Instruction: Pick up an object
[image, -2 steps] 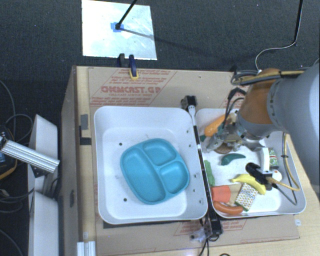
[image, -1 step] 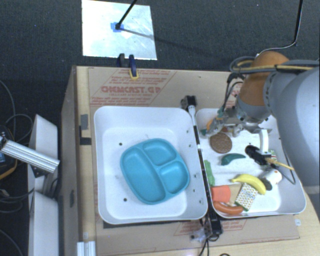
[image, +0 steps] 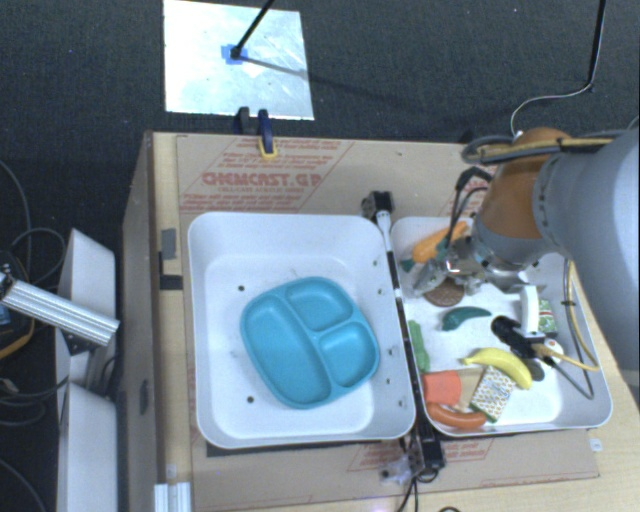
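table: two white bins, toys in the right bin
hand: low by the brown disc, grip cannot be told
progress: nothing visibly lifted

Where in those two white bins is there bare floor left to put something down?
Left bin: bare white floor all around the blue divided plate, widest along its left wall. Right bin: crowded, with a banana, a sausage and more; only small gaps.
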